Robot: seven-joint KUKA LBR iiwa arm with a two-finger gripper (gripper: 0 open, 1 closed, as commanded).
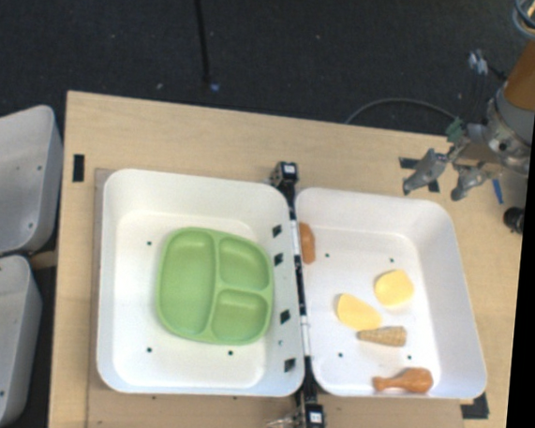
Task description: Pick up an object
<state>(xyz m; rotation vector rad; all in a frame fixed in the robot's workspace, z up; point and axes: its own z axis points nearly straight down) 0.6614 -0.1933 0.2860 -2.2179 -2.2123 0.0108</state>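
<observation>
— Where did we find the arm?

— We saw it at the far right, above the counter point(87, 135) and beyond the back rim of the right bin point(460, 265). Its hand point(446, 183) hung over bare wood, clear of both bins, with its two fingers point(421, 179) spread apart and nothing between them.

— And the things we could have picked up?

— All of them lay in the right bin. We noted an orange sausage point(307, 243) against the left wall, close to the divider. Near the middle sat a round yellow piece point(394, 287), and just beside it, toward the front left, a yellow wedge point(358, 312). A tan cone point(383, 336) touched the wedge's lower edge. An orange drumstick point(405, 382) lay near the front rim, apart from the rest.

— What did we see in the left bin point(124, 242)?

— A green tray point(214, 285) with three compartments, lying flat near the centre.
</observation>
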